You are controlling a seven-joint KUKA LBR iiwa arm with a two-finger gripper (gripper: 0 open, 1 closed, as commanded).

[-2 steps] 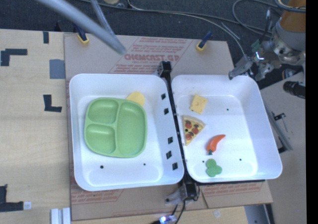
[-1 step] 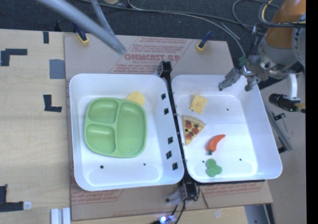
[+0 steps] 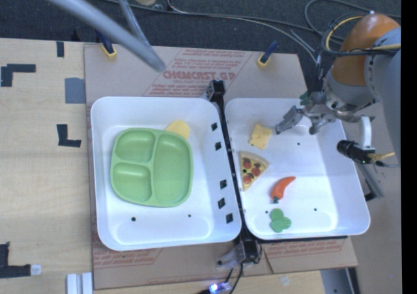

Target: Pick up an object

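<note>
A: Here's the arm reaching in from the right, and the gripper (image 3: 298, 122) hangs over the far side of the right bin (image 3: 339, 218). The two fingers are spread apart, nothing between them.

B: Closest candidate is the cheese wedge (image 3: 260, 136), just left of the fingertips, lying on the bin floor near the divider between the bins.

A: What's your read on how it handles?

B: Looks like a small toy, so I'd guess light and stiff, with smooth plastic faces that could slip. Best bet is pinching across its two flat sides, low on the body.

A: Other options?

B: The pizza slice (image 3: 251, 170) lies flat just nearer than the cheese, probably thin and hard to get under. The red pepper (image 3: 283, 186) is rounder, an easier pinch across its middle. The green piece (image 3: 280, 221) sits nearest of all.

A: And the left bin (image 3: 104, 221)?

B: A green divided plate (image 3: 152, 167), with a yellow thing (image 3: 178, 129) tucked at its far edge, partly covered; can't tell what it is.

A: Anything else unclear?

B: The fingertips blur against the white floor, so their height above it is hard to judge.
</note>
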